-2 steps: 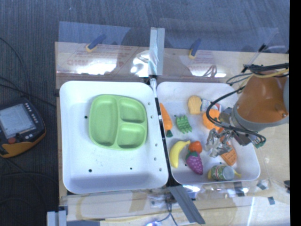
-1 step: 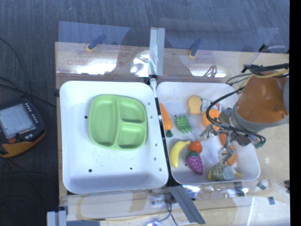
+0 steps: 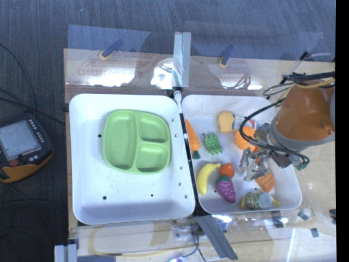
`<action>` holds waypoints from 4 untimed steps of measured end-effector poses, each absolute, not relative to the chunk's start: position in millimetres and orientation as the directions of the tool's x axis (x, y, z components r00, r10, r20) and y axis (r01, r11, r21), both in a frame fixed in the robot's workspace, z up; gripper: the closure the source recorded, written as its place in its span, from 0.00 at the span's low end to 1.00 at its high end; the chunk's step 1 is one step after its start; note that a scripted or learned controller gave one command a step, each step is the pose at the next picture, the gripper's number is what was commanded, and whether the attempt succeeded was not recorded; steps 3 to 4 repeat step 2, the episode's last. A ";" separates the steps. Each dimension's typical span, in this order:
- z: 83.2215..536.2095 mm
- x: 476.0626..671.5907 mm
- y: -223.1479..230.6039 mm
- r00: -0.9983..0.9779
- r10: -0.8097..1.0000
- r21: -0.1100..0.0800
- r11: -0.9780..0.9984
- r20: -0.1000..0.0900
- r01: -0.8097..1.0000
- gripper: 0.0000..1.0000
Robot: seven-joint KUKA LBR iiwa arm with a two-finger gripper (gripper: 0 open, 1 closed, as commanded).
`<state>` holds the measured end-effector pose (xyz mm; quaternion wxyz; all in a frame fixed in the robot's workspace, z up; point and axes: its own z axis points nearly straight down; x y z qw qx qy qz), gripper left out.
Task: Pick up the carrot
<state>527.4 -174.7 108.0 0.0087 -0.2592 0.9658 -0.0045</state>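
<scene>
Right bin [image 3: 289, 201]: carrot [image 3: 191, 136] lying against the left wall, beside the green toy [image 3: 212, 143]. Pincer [image 3: 254, 165] low over the bin's right half, near the banana [image 3: 205, 176] and grapes [image 3: 226, 189]; fingers spread, gripping nothing.

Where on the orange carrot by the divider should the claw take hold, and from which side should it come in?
Grip the orange toy carrot across its thick middle, coming straight down from above. It lies flat and lengthwise against the left wall of the right white bin, so that wall probably blocks a sideways approach. The green ridged toy sits close on its other side, so keep the fingers narrow. The claw is now off to the right.
</scene>
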 end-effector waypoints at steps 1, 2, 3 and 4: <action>107.6 527.2 -174.5 -0.865 -0.501 -0.012 0.865 -0.014 -0.501 0.00; 89.4 559.6 -160.7 -0.890 -0.456 -0.004 0.890 -0.003 -0.456 0.00; 89.4 559.6 -160.7 -0.890 -0.456 -0.004 0.890 -0.003 -0.456 0.00; 89.4 559.6 -160.7 -0.890 -0.456 -0.004 0.890 -0.003 -0.456 0.00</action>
